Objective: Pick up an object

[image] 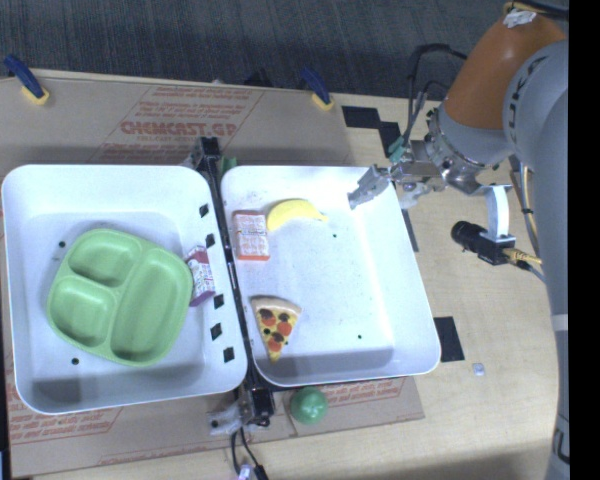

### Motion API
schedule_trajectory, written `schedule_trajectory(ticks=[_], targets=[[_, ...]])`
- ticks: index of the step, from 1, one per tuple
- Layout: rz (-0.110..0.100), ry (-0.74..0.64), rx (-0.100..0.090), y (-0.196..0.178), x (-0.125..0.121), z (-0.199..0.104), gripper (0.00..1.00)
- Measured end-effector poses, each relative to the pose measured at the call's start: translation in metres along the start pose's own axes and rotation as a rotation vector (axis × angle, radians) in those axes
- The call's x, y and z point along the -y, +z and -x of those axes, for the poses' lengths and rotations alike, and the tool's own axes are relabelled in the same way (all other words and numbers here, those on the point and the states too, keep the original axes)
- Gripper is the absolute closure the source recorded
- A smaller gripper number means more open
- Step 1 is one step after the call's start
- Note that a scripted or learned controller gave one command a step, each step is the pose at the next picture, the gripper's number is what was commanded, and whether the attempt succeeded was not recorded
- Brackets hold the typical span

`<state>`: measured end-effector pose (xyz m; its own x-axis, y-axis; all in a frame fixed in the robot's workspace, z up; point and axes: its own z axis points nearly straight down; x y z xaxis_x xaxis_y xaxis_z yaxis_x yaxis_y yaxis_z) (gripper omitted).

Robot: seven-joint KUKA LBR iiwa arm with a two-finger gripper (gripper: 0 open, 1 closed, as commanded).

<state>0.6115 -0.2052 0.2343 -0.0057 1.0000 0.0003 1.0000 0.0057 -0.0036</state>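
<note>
**STATUS SHEET: CLAW AT THE RIGHT BIN, OBJECTS LYING LOOSE**

**1. Claw.** The claw sits at the 1 o'clock corner of the right bin, just inside the rim. It points towards 8 o'clock. Whether it is apart or together cannot be told at this angle. The arm enters from 2 o'clock, with the orange band uppermost.

**2. Objects available for pick-up.** All three lie on the floor of the right bin.
- Banana: yellow, at 11 o'clock from the bin's centre. It is the item nearest the claw, at the claw's 8 o'clock and clear of it.
- Orange-and-white packet: at 10 o'clock, just beside the banana and close to the left wall. Its print is too small to read.
- Pizza slice: a toy at 7 o'clock, with the crust edge up and the tip towards 6 o'clock.

**3. Left bin.** The left bin holds a green divided plate with three compartments. At the plate's 3 o'clock a dark red wrapper lies against the right wall. Its label is illegible.

**4. Surroundings.** Both bins rest on a cardboard sheet laid on the tabletop. Red print at the sheet's 12 o'clock edge reads approximately "CHEMCAST GP"; the smaller lines around it cannot be made out. Blue clamps grip the sheet's far edge. A green ball lies on the sheet outside the bins, at 6 o'clock from the right bin.
</note>
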Motion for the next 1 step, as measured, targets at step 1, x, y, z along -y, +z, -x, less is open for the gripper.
schedule_trajectory(ticks=[1], targets=[[0.0, 0.0, 0.0, 0.1429, 0.0535, 0.0054, 0.0]])
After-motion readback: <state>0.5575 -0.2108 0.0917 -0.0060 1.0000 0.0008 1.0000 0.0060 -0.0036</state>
